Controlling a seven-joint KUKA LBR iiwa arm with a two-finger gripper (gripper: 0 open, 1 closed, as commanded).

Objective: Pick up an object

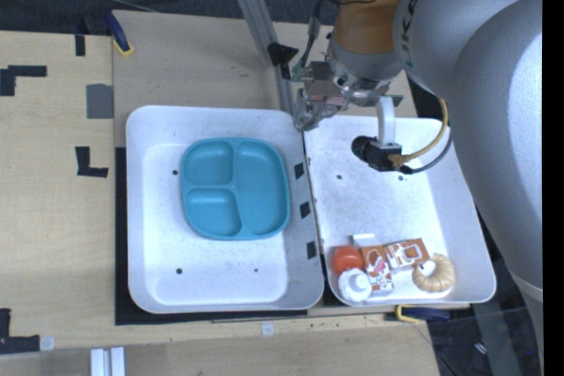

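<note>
Gripper [310,114] sits at the right bin's [458,189] far-left corner — finger state's anyone's guess (too blurry); smooth teal three-section plate [235,188] lies flat in the left bin [150,216].

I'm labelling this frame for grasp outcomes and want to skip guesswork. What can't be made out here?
- Gripper, camera view: small and blurred at the bins' far edge, so whether it is open or shut can't be told.
- Small white-and-orange printed packet, camera view: print too small to read.
- Orange-red round item and white round item in the right white bin: crowded together, too small to identify.
</note>
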